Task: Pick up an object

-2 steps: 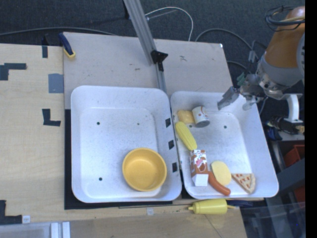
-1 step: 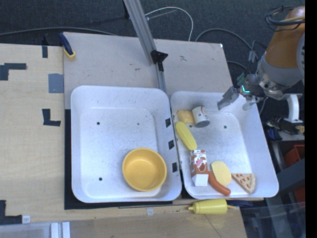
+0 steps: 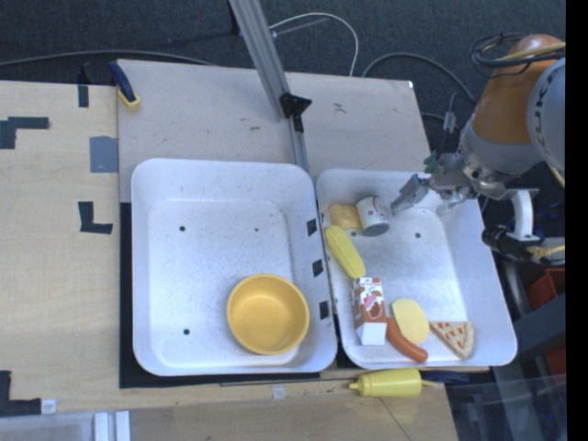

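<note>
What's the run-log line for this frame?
gripper: over right bin upper edge | nearest: small can | holding: nothing visible | yellow bowl: left bin

My arm point(image 3: 542, 90) is rounded and bulky, a pale grey shell with a broad orange band point(image 3: 510, 108) wrapping the segment above my wrist. A dark cable loops over the top of that orange part. Below it my wrist narrows into a grey metal block with small fittings, too small to tell apart. From there my claw point(image 3: 401, 200) runs out as a slim, grey, tapered piece with a darker tip. A white curved bracket point(image 3: 524, 217) sits beside my wrist.
</note>
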Robot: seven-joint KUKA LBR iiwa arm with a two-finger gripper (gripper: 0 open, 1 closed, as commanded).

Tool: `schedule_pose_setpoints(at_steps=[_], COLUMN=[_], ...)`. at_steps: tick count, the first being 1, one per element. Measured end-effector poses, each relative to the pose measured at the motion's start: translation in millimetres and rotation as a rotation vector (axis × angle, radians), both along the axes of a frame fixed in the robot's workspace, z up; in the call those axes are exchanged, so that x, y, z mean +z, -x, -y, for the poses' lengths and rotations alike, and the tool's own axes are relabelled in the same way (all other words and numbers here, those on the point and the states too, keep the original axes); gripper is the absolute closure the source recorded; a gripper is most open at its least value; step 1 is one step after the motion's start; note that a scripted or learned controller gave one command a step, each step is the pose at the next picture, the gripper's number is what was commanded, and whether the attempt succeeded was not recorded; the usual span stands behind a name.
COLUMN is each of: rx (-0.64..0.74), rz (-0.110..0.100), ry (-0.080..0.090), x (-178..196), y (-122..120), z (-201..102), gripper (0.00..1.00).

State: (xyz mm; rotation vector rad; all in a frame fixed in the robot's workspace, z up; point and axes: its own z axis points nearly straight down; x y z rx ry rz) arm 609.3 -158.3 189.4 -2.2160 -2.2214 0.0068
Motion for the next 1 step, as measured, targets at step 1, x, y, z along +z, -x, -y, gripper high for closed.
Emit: schedule_pose_setpoints(at_steps=[1], rx=[-0.001], rz=[-0.001], ry=[0.000], x=[-44.4], y=[3.9], z=[0.9], gripper=[0.00])
